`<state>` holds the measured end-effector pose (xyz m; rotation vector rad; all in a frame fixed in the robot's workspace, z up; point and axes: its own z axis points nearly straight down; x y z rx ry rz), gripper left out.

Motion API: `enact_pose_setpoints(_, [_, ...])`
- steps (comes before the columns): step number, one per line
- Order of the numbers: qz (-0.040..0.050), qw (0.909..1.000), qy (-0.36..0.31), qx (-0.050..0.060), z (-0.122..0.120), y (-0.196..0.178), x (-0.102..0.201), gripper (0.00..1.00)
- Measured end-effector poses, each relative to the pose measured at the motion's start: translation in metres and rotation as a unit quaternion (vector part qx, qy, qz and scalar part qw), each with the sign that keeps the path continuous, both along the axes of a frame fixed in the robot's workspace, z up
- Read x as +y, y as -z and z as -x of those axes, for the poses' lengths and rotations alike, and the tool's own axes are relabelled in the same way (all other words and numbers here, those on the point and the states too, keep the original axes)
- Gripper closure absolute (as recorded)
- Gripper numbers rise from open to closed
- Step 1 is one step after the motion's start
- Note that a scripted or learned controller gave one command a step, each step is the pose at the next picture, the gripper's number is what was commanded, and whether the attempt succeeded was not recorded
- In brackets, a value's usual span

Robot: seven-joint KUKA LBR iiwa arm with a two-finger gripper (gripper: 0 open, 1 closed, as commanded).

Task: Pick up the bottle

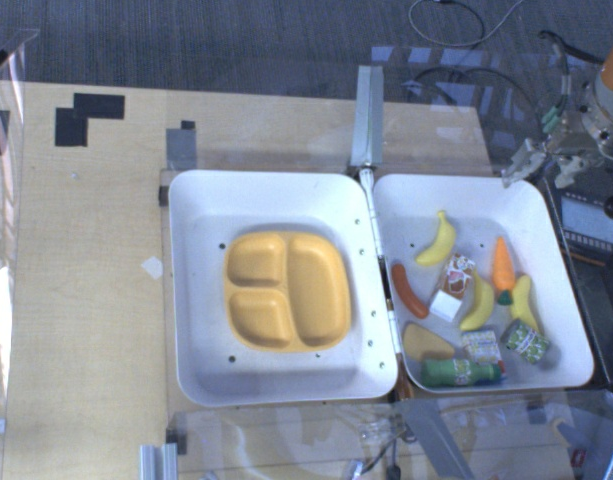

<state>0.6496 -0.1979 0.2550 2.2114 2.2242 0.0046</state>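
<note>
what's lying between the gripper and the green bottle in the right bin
In the camera view, a carrot, a banana and a small green packet lie between the gripper and the bottle.

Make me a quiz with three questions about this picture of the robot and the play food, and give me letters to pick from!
1. Where is the green bottle lying?
A. On the yellow plate
B. Along the near edge of the right bin
C. On the wooden bench

2. How many bananas are in the right bin?
A. One
B. Five
C. Three

3. Where is the claw?
A. Up by the far right corner of the right bin, apart from the bottle
B. Gripping the bottle
C. Over the yellow plate

Answers:
1. B, the bottle lies on its side at the bin's near edge.
2. C, one banana sits toward the far side, two more near the carrot.
3. A, the claw hangs at that corner, with the food lying between it and the bottle; the yellow plate sits in the left bin.
</note>
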Motion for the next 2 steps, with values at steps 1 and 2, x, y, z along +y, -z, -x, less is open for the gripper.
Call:
enact_pose_setpoints(1, [-0.0007, 0.9957, 0.093, 0.001, 0.039, 0.107, -0.007, 0.00])
enact_pose_setpoints(2, [-0.0006, 0.9971, 0.076, 0.000, 0.074, 0.102, 0.003, 0.00])
